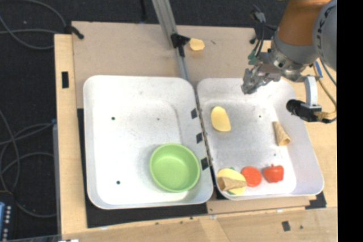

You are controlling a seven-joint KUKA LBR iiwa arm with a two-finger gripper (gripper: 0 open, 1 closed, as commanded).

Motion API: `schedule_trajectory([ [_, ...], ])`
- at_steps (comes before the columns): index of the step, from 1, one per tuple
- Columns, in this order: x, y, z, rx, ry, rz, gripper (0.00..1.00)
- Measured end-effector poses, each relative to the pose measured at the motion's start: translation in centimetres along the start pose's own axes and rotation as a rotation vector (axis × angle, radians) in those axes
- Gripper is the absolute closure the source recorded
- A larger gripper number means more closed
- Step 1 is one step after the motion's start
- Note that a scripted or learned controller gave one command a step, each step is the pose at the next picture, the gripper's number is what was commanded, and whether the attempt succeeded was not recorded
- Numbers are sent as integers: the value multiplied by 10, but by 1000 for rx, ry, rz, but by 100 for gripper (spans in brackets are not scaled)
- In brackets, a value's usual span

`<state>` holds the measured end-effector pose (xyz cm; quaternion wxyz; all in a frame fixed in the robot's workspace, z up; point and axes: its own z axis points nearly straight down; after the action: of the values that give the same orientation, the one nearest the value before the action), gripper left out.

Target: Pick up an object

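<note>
My gripper (250,85) hangs over the far edge of the right bin (300,178), with nothing seen between its fingers. A yellow lemon-like piece (220,119) lies in that bin, below and left of the gripper. A tan cone-shaped piece (282,133) rests near the bin's right side. Along the near edge sit a yellow and tan piece (231,181), a red tomato (251,175) and a red pepper (273,173).
A green bowl (174,166) stands in the left bin (113,122) near its front right corner. A small yellow object (197,45) lies on the bench behind the bins, beside a slanted metal post (161,5).
</note>
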<state>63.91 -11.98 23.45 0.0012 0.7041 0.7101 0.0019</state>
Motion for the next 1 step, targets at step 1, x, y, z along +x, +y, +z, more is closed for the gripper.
schedule_trajectory([
  [1,60,11,-1,1,0,0,100],
])
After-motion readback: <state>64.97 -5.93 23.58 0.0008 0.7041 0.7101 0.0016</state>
